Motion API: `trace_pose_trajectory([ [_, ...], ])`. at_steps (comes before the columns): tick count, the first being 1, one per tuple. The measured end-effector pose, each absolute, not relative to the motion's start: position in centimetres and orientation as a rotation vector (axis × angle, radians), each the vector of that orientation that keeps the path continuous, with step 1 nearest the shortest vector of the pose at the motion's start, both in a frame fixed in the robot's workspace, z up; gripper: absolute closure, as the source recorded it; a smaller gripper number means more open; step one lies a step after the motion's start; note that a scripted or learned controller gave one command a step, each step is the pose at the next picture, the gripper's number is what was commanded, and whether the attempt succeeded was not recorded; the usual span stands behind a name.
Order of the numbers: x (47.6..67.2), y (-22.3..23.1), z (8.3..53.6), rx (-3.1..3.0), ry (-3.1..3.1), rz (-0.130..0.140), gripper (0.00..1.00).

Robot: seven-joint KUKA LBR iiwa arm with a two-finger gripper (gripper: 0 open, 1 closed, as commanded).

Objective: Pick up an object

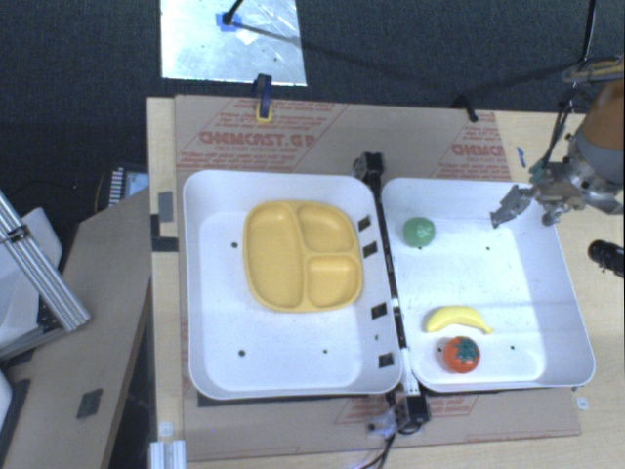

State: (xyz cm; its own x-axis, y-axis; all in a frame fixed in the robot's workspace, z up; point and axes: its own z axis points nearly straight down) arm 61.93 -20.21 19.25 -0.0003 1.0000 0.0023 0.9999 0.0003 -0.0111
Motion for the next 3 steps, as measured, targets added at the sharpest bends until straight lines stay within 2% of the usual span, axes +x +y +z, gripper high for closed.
trace_pose_trajectory([
  [1,62.3,-20.2,20.1,-2.219,-2.226,-0.001,0.00],
  [3,62.3,-19.2,10.6,-2.218,-2.223,0.001,0.00],
])
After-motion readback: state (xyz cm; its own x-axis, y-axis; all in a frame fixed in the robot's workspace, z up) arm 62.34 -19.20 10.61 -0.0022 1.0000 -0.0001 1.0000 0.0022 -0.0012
